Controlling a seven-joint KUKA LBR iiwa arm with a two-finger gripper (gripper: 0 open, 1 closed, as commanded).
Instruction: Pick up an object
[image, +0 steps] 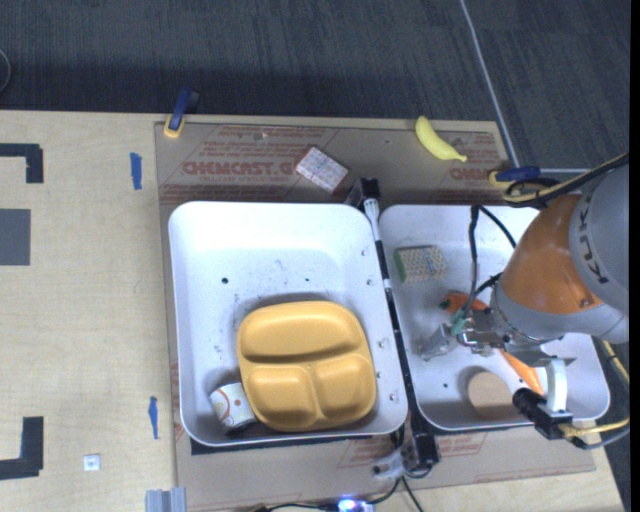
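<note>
My gripper (445, 338) hangs low inside the right bin (437, 222), near its middle, with the grey and orange arm (548, 275) reaching in from the right. A small orange piece (456, 300) lies just above the gripper. A tan round object (488, 392) sits below and to its right, and an orange stick-like piece (526, 372) lies beside that. A green speckled pad (420, 263) rests at the bin's upper left. The arm hides part of the bin's right half.
The left bin (200, 228) holds a large yellow compartment tray (305, 362) and a small white cup (229, 404) at its lower left. Behind the bins lie a yellow banana (438, 140) and a small patterned box (320, 168) on cardboard. Cables run along the right bin's front edge.
</note>
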